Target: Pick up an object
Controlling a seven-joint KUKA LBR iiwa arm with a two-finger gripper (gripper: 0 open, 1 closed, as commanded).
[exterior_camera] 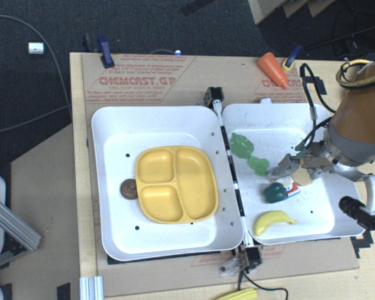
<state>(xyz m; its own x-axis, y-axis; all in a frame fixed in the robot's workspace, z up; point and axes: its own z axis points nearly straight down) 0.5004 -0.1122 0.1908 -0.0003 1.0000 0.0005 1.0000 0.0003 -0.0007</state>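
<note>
Reaching in from three o'clock, the arm (pixel 356 114) hangs its gripper (pixel 294 167) over the right bin (pixel 319 227).
Left bin (pixel 106 167) carries a yellow divided plate (pixel 175 183) at centre, open floor along its rim. Right bin: green leafy toy (pixel 245 150) at ten o'clock, banana (pixel 272 220) at six by the front edge, dark green pepper (pixel 275 192) just beneath the gripper; whether the fingers are wide or narrow, I cannot tell.

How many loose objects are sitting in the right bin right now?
4. A light green toy lies near the bin's left wall, a dark green pepper mid-bin, a red-and-white item touching it, and a banana near the front. The gripper may hide more.
</note>
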